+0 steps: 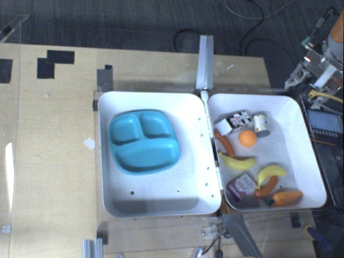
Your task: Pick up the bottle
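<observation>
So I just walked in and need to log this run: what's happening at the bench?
The arm is parked at the upper right, its gripper outside the bins and touching nothing. The right bin holds a jumble of toy food and small items, including bananas, an orange ball and a small silver container. The left bin holds a blue divided plate. Nothing has been picked up yet.

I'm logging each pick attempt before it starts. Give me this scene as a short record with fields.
left bin: holds a blue divided tray
right bin: small clutter of items
items in right bin: orange ball, two bananas, carrot, small grey can-like item
bottle: cannot tell which item it is
arm: at upper right, outside the bins
task state: nothing lifted yet
</observation>
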Controlling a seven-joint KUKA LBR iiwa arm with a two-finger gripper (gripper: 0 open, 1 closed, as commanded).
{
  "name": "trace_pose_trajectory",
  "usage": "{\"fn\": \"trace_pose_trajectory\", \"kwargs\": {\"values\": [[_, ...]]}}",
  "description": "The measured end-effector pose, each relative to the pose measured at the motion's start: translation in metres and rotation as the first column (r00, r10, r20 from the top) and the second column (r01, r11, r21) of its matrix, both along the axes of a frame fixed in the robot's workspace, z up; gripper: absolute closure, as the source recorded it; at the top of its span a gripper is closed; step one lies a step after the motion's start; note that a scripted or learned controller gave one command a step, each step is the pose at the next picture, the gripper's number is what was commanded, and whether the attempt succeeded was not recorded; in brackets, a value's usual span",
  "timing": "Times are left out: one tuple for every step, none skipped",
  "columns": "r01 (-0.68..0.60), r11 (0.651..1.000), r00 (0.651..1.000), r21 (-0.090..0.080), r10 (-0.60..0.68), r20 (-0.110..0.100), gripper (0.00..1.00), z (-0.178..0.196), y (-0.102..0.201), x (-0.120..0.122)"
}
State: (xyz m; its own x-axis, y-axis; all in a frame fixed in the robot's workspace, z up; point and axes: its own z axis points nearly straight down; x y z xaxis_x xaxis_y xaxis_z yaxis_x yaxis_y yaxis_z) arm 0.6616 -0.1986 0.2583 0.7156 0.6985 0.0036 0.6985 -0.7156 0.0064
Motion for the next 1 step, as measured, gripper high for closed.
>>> {"fn": "trace_pose_trajectory", "kwargs": {"values": [[0.044,0.999,0.999,0.002,-0.044,-0.005,0.0,-0.0987,0.0004,-0.023]]}}
